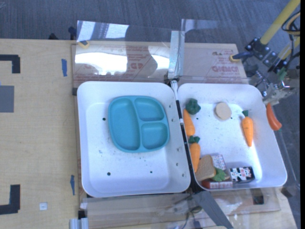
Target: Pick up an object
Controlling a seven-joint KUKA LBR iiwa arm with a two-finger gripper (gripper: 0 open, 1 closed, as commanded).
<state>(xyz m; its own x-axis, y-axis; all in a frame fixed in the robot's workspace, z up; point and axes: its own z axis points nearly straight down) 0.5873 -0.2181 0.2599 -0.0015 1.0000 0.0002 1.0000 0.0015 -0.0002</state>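
since the gripper [275,90] hangs over the right bin [267,161] rim, carrot [247,129] unlifted, picking remains; its opening i cannot tell.

looks like a robotics lab setup, two white bins [90,175] on a plywood bench [33,128], clear plastic guard panels [124,56] behind the bins, grey carpet [143,4] beyond

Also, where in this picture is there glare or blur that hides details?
In the camera view, strong white glare lies on the clear plastic wall behind the left white bin, washing out the print there; the gripper at the right bin's far corner looks soft and cluttered; the turquoise divided plate and the orange toy carrots are evenly lit and sharp.
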